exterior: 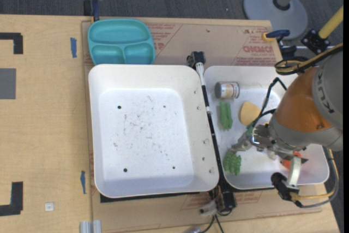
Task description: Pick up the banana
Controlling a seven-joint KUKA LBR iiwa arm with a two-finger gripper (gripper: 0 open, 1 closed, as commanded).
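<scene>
Dark carpet beyond the worktop [43, 117]; jaws [240, 145] hang spread, gripping nothing, near green broccoli [233, 162]. No banana visible, so they may seize broccoli instead.

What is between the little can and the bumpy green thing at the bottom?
In the camera view, the long green piece lies between the can and the bumpy green thing.
</scene>
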